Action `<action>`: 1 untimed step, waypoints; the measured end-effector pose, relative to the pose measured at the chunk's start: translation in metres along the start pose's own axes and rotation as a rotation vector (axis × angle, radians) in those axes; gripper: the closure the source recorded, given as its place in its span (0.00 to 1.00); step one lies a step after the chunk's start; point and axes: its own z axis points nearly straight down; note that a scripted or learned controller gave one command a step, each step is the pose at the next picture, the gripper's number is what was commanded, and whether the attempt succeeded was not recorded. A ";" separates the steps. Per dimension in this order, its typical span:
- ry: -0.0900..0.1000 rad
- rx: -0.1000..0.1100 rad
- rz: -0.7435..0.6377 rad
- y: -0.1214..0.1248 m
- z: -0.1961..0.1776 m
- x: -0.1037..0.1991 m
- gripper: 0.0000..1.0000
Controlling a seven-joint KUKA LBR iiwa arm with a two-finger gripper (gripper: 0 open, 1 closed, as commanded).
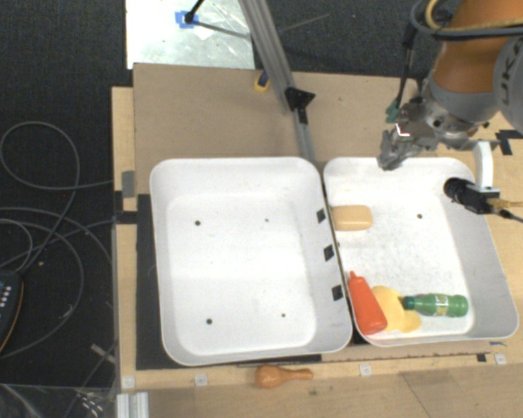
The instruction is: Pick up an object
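My gripper (pixel 390 158) hangs over the far rim of the right bin (pixel 479 233), with nothing seen between its fingers. A tan block (pixel 352 218) lies at that bin's left side, below and left of the gripper. Along the near wall sit a red bottle (pixel 365 304), a yellow object (pixel 396 308) and a green bottle (pixel 436 304) lying on its side.
The left bin (pixel 235 259) stands beside the right one. A black fitting (pixel 465 193) with a white bracket juts over the right bin's far right rim. A tan pear-shaped object (pixel 283 374) lies on the bench in front of the bins. A slanted metal pole (pixel 275 50) crosses the back.
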 end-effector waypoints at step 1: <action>0.000 0.001 0.001 -0.003 0.000 0.045 1.00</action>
